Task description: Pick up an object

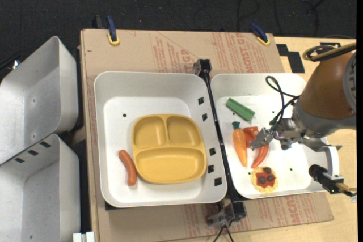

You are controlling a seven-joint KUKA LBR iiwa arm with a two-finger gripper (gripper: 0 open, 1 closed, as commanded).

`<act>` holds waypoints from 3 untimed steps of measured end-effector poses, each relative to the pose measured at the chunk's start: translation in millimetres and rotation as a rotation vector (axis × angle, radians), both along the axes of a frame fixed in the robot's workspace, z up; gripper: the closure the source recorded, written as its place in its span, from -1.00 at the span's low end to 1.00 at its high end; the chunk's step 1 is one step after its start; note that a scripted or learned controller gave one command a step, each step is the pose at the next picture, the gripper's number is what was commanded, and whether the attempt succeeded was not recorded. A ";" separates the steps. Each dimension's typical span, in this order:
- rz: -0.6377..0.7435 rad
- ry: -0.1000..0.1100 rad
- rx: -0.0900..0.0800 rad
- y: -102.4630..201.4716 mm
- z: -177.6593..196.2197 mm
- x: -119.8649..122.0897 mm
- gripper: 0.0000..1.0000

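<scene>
Left bin [108, 122]: we find a yellow divided plate [169, 148] near its middle and a sausage [128, 167] just beside the plate's lower-left edge. We note a bare white floor along the top wall and down the left wall.

Right bin [295, 85]: we record a green block [240, 109] in the upper left part, an orange carrot [240, 145] below it, a red pepper [258, 150] just right of the carrot, and a small pizza slice [265, 178] near the bottom wall.

Divider [214, 122]: we see the two bins meet along a dark strip; the carrot lies near it but apart from it.

Gripper [265, 137]: we place it low over the red pepper's upper end, the arm [329, 93] coming in from the right across the bin's right half.

Jaws: we cannot tell whether they stand apart or together; dark hardware hides them.

Open room: we see clear floor at the right bin's top edge and between the green block and the arm.

Bench [170, 48]: brown board shows above both bins.
</scene>
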State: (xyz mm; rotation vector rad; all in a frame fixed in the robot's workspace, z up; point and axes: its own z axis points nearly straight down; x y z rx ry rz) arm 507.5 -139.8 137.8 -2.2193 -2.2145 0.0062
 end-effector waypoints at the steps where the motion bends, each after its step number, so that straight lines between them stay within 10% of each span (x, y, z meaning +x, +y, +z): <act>1: 0.000 -0.002 0.000 0.7 -48.6 -1.1 -1.00; 2: -0.002 -0.007 -0.001 0.4 -35.8 0.1 1.00; 3: 0.005 -0.014 -0.004 2.0 15.8 11.8 1.00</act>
